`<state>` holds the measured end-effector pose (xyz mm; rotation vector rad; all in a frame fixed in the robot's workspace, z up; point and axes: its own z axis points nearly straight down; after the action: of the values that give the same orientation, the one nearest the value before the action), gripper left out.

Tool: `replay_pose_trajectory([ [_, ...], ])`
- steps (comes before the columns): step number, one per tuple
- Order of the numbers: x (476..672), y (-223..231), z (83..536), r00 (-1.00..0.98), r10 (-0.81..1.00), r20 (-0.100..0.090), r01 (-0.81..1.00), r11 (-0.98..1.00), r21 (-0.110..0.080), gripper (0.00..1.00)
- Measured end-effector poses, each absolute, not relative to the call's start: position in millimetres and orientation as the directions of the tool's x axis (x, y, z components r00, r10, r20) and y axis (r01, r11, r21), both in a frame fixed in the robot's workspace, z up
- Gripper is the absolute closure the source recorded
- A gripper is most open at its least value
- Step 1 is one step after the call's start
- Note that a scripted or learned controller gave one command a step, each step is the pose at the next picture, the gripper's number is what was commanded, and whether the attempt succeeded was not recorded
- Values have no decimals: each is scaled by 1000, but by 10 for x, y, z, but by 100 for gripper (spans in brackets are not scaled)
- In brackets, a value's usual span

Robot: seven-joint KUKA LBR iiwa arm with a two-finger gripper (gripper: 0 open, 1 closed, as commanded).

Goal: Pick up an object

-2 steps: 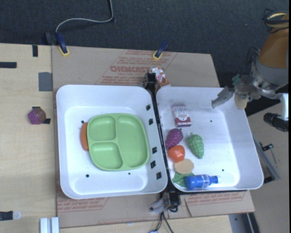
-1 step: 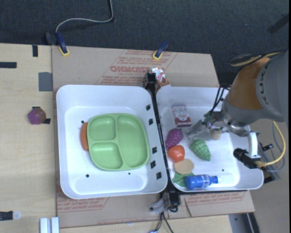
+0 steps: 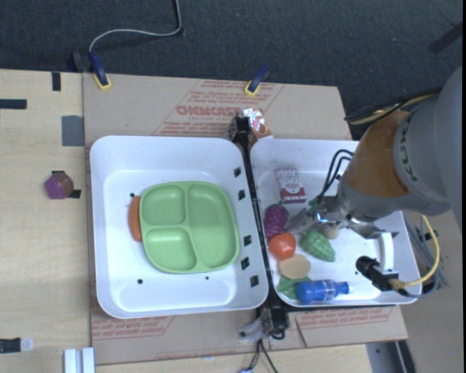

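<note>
My gripper (image 3: 323, 213) hangs low over the right bin (image 3: 388, 295), under the grey arm with the orange band. It is just above a green knobbly piece (image 3: 319, 246) and right of a purple grape bunch (image 3: 275, 220). A red tomato (image 3: 282, 245), a tan round piece (image 3: 295, 267) and a blue bottle (image 3: 320, 291) lie in the bin's near left part. A white and red carton (image 3: 290, 185) lies further back. Nothing can be made out between the gripper's tips.
The left bin (image 3: 116, 162) holds a green divided plate (image 3: 190, 227) with an orange piece (image 3: 134, 217) at its left side. A small wrapped thing (image 3: 254, 123) sits at the back of the divider. A purple block (image 3: 59, 185) lies on the bench at far left.
</note>
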<state>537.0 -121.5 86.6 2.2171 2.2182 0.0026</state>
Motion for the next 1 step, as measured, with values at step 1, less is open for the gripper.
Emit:
replay_pose_trajectory([
  [1,5377,-1228,967,1,1000,-5,1000,-1,7,100],
])
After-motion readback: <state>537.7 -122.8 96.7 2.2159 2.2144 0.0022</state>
